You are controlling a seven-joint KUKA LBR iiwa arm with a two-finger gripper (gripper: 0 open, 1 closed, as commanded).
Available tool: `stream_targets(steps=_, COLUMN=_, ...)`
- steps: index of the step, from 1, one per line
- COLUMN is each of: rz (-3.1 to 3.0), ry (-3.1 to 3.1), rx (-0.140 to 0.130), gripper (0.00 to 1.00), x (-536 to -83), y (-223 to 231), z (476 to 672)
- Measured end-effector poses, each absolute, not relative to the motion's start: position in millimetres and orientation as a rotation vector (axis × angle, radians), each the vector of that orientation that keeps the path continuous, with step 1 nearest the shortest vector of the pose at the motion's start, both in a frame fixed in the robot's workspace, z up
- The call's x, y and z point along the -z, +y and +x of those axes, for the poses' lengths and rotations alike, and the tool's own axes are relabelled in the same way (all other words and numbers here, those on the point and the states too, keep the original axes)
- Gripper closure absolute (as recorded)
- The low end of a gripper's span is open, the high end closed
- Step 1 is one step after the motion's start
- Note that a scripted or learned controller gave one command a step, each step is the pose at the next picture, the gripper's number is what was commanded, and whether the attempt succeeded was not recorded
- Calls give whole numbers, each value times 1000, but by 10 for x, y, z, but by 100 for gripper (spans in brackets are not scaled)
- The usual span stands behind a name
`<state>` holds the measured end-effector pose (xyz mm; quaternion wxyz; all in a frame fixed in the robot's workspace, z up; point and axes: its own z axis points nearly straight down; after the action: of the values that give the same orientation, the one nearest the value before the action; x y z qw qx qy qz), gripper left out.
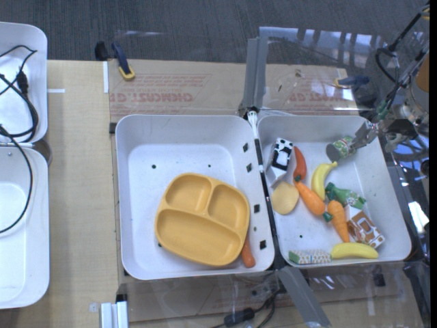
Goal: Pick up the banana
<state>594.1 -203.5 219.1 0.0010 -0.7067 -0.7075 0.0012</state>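
Nearest you, one banana [354, 251] lies flat against the near wall of the right bin [399, 203] — a second banana [322, 178] curves mid-bin beside the carrots [313, 198]. Both look like light, stiff, smooth plastic toys, so I'd pinch across the thick middle, where a curved skin slips least. The claw [343, 147] hovers at the bin's far right corner; you cannot tell how wide it stands or whether it has anything
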Motion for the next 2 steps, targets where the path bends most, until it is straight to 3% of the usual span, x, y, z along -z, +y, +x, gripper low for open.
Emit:
stream_targets(steps=1, rz=-2187, ry=-2255, rx=-3, gripper=0, x=-2456, y=-2226, z=5733)
stream_targets(steps=2, rz=-2190, ry=-2252, rx=-2, gripper=0, x=-937, y=-1861, z=6152)
